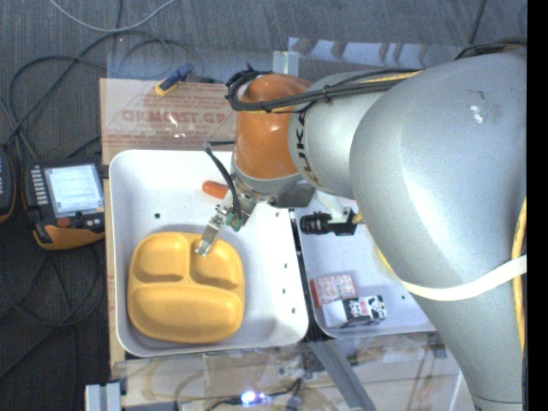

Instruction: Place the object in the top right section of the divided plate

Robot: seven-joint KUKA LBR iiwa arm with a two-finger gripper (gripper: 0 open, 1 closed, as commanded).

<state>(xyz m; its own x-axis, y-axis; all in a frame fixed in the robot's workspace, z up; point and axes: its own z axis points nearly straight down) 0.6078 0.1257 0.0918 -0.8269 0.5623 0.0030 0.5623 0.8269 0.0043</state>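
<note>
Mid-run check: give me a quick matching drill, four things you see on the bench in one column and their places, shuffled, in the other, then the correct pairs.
Things:
1. yellow divided plate
2. small orange object
3. gripper
4. black-and-white packet

Places:
A. in the right bin
B. over the plate's upper edge, near the divider between its two top sections
C. on the left bin floor above the plate, beside the arm's wrist
D. in the lower half of the left bin

Pairs: 1-D, 2-C, 3-B, 4-A
</note>
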